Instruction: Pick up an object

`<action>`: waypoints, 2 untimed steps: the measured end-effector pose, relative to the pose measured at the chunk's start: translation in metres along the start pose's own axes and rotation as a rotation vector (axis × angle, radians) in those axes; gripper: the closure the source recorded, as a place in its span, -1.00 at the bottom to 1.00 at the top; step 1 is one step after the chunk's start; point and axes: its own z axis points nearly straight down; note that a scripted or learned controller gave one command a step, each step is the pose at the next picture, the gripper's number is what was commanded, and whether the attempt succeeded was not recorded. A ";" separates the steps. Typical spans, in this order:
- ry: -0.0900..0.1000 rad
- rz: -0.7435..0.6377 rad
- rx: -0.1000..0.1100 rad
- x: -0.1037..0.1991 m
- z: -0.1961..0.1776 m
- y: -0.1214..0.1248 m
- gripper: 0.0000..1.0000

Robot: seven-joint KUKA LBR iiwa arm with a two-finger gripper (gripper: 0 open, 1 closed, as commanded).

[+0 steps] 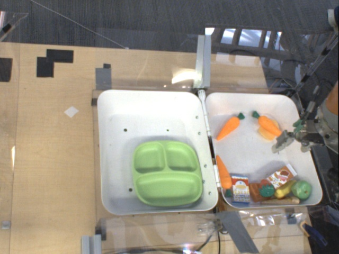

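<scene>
Pincer (291, 140) hangs over right bin (249, 106) edge, fingers spread, empty. Nearest carrot (269, 126) lies just beside it, toward bin's centre. Nothing lifted; the whole pick remains.

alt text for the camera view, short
The gripper hovers open at the right bin's right edge, beside a carrot, holding nothing. More toy food lies along that bin's front; the left bin holds a green divided plate.
</scene>
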 end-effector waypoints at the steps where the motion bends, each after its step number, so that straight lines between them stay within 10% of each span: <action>1: 0.001 -0.014 -0.001 -0.023 0.040 0.084 -1.00; 2: -0.002 0.018 -0.003 -0.020 0.124 0.116 -1.00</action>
